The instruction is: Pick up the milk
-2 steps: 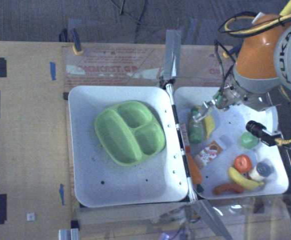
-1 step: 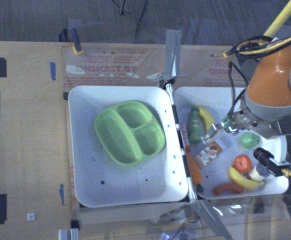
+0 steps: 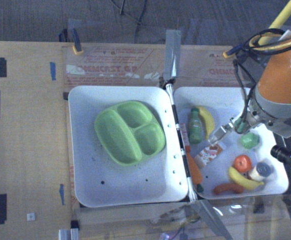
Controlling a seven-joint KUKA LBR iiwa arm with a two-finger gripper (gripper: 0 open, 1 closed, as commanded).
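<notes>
My arm [image 3: 280,84] is cut off by the right edge, and its bulk hides the far right corner of the right bin [image 3: 225,96]. My pincer [image 3: 224,131] is too small and blurred to read. The milk [image 3: 209,154] label is illegible.

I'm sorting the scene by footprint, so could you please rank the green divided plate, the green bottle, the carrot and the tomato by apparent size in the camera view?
1. green divided plate, by far the largest
2. green bottle and carrot: similar, not ranked
3. tomato, smallest
</notes>
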